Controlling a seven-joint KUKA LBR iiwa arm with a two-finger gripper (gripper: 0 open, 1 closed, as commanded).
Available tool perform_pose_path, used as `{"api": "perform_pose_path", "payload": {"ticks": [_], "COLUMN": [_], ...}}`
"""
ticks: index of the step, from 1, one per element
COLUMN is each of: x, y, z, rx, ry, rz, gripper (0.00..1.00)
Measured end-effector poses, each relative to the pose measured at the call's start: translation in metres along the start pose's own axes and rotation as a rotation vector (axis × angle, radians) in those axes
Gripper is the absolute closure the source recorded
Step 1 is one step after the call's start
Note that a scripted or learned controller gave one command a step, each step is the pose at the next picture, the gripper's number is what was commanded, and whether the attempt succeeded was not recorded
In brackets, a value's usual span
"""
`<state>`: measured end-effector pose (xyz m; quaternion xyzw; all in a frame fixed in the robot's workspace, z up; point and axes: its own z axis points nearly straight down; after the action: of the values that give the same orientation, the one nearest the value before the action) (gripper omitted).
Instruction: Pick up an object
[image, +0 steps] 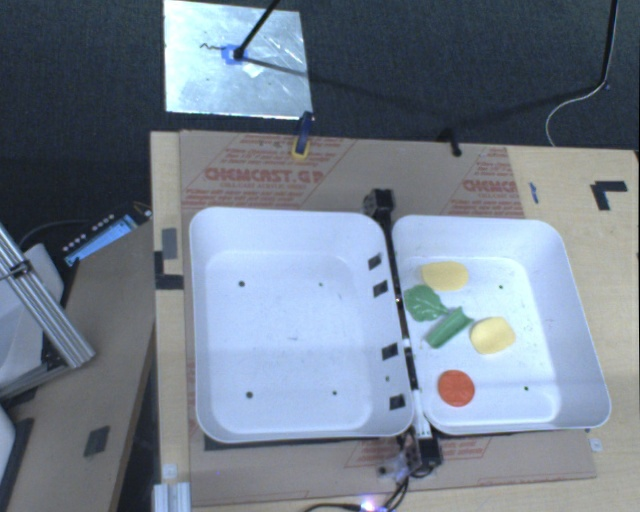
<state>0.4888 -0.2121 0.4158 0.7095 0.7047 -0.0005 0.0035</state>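
Note:
The right bin (570, 300) holds several small toy food pieces. A yellow oval piece (444, 275) lies near the bin's upper middle. Below it a green leafy piece (421, 300) rests against a green pod-shaped piece (449, 326). A second yellow piece (492, 335) lies to the right of the pod. A flat red disc (456, 388) sits near the bin's front left.
The left bin (290, 325) sits beside the right one, joined along a black clipped divider (395, 310). Both rest on a cardboard sheet (270, 170). A shiny metal plate (235, 58) lies at the back, and an aluminium frame (40, 310) stands at the left.

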Motion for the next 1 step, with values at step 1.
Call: {"api": "perform_pose_path", "payload": {"ticks": [1], "x": [0.0888], "y": [0.0047], "z": [0.0822], "rx": [0.008], "ry": [0.009], "rz": [-0.018], "gripper": [1.00]}}
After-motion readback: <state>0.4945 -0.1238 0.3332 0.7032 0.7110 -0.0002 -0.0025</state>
